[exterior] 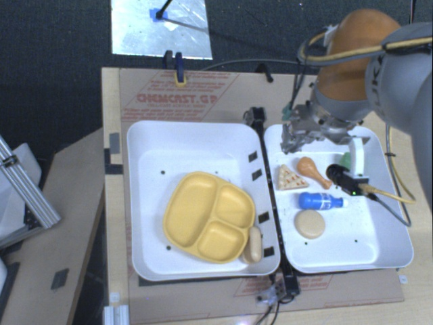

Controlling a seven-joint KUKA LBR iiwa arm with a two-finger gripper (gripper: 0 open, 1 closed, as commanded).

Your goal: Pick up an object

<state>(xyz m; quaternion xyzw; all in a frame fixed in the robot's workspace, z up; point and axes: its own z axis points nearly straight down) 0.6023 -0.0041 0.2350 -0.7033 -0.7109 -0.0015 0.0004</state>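
My gripper [296,141] hangs over the far left corner of the right bin [379,249], a little above and behind the toys. Just in front of it lie a triangular waffle-patterned slice [289,178] and a tan drumstick [313,170]. Further forward are a blue bottle [320,200] on its side and a round beige bun [310,223]. A green piece [346,160] shows partly behind the arm's hardware at the right. Nothing is visibly held.
The left bin [155,161] holds a yellow divided plate [210,217] with a small tan roll [254,244] at its front right corner. A black fitting with a cable [345,179] juts over the right bin. The bulky grey and orange arm [358,53] covers the bin's far right.
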